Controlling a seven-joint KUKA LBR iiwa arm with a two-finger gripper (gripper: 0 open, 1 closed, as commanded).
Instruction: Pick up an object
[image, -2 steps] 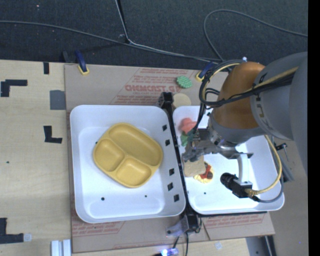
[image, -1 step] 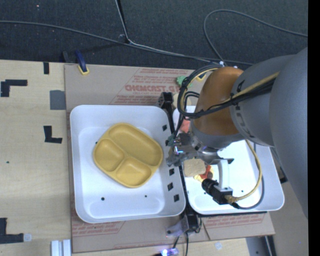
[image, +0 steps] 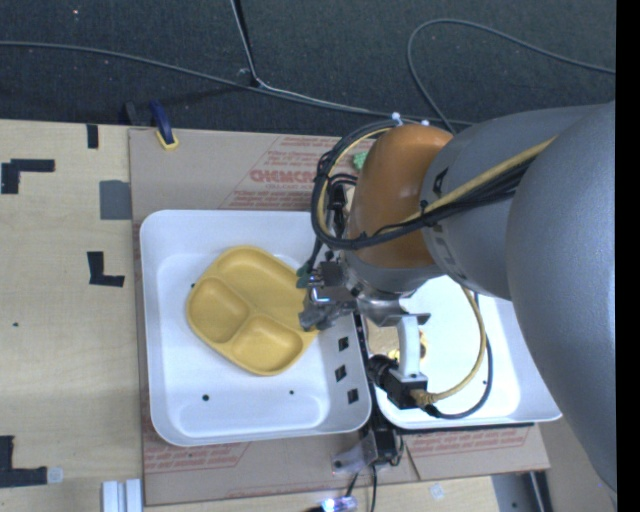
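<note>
Jaws: can't tell their state, since the two-finger gripper (image: 318, 298) is mostly tucked under the wrist and only dark metal bits show at mid-frame. It sits right at the right-hand edge of the yellow plastic divided plate (image: 247, 311), touching or nearly so; no part of the plate is visibly between anything.

Plate lies flat w/ three compartments up, in the left white shallow bin (image: 165, 330), centre-left of frame, slightly toward the bin's upper half. The grey arm with the orange band (image: 400, 205) comes in from the right and covers much of the right white bin (image: 505, 390).

Progress, as I judge it: approach done, tool at the plate's rim, but grasp not confirmed and lift not begun. Plate still rests on the bin floor.

Room: plenty of bare floor below and left of the plate. Tight on the right, where the plate rim, the tool and the wall between the bins crowd together. Cables (image: 470, 385) loop low over the right bin, so snag risk there.
</note>
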